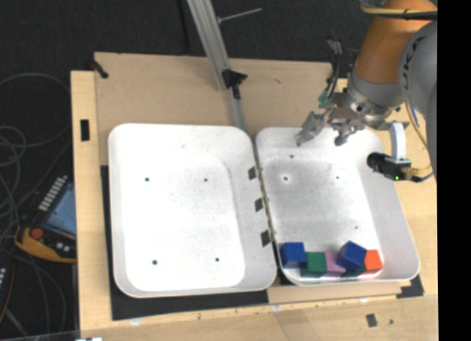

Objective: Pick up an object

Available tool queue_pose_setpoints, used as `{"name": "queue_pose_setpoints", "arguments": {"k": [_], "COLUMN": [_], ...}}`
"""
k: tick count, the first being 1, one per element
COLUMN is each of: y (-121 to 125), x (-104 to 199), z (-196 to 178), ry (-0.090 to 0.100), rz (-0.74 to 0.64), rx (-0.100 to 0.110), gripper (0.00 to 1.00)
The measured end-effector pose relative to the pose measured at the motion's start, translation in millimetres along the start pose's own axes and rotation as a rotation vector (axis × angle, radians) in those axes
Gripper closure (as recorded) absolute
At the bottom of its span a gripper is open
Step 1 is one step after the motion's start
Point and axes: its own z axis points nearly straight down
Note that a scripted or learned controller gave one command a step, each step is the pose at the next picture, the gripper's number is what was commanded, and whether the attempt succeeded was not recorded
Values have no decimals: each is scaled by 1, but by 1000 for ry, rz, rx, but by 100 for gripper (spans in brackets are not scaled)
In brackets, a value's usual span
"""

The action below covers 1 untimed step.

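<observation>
Several small blocks lie along the near edge of the right bin (383,207): a blue block (294,252), a green block (316,263), a pink block (335,264), a second blue block (353,255) and an orange block (373,260). My gripper (324,137) hangs over the far edge of the right bin, well away from the blocks. Its two fingers are spread apart with nothing between them.
The left bin (180,207) sits beside the right one, joined by small black clips along the shared edge. A slanted metal rail (210,37) rises behind the bins. Cables and a handheld pendant (51,218) lie at the far left, off the bench.
</observation>
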Motion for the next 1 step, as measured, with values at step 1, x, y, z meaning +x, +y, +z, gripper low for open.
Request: {"name": "queue_pose_setpoints", "arguments": {"k": [1], "y": [-5], "x": [38], "z": [94], "ry": [3], "rz": [0], "rx": [6], "gripper": [0]}}
